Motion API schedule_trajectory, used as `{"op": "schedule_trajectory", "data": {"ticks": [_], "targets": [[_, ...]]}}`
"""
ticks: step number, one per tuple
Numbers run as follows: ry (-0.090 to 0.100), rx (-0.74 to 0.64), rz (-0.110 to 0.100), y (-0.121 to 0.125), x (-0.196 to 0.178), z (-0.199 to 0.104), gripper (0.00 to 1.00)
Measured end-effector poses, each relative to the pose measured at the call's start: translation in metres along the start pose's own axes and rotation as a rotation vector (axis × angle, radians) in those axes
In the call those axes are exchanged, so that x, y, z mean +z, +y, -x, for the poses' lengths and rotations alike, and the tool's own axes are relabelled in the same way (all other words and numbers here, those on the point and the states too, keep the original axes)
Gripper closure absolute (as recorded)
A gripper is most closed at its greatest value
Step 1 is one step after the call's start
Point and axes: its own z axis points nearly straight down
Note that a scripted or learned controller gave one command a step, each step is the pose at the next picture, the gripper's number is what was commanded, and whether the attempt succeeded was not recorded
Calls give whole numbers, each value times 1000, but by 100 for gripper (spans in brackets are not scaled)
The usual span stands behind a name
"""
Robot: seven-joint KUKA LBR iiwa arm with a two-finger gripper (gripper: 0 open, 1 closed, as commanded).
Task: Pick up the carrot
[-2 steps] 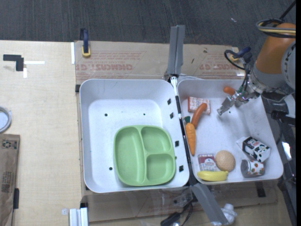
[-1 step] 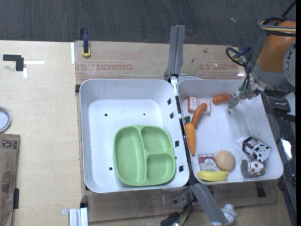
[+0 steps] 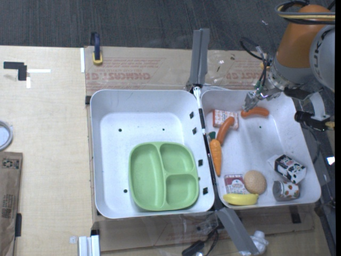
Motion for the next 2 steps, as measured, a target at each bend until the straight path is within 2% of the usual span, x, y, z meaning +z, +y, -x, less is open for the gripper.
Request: {"op": "schedule_trajectory", "data": {"ticks": [1, 2], "targets": [[1, 291, -3, -8, 40, 4, 100], [-1, 13, -1, 22, -33, -58, 100]]}}
